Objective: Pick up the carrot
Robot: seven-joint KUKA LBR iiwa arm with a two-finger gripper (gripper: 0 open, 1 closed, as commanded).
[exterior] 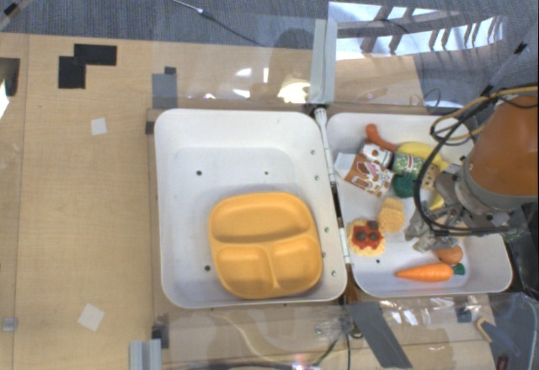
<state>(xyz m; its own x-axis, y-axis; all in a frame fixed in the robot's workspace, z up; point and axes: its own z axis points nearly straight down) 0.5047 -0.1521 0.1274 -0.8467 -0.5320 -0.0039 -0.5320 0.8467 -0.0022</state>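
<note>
**Carrot lies near the front rim of the right bin**

The carrot (426,272) lies flat along the front of the right bin (497,277), leafy end pointing right, with bare white floor to its left. The claw (436,229) hangs just above and behind it; whether it is spread or pressed together cannot be told. Crowded behind are a small box (367,173), a bottle (402,163), a banana (418,150) and a pizza slice (368,236). The left bin (181,149) holds a yellow divided tray (264,243), with open floor behind it. The wooden counter (76,217) stretches leftward.
</note>
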